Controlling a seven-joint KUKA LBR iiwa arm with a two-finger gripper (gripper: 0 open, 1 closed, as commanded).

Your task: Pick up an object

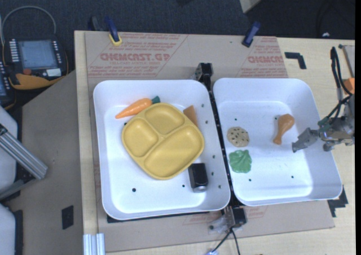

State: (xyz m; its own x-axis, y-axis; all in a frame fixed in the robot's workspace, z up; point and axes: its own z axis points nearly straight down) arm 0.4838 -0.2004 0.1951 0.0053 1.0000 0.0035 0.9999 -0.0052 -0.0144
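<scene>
Drumstick [283,127] sits in the right bin [271,189], just left of my gripper [307,140]; can't tell if it's open or closed.

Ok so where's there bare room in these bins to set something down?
Right bin: bare floor along the near wall, below the lettuce leaf, and along the far wall above the cookie and drumstick. Left bin: crowded by the yellow plate; only its near-left corner is free.
</scene>
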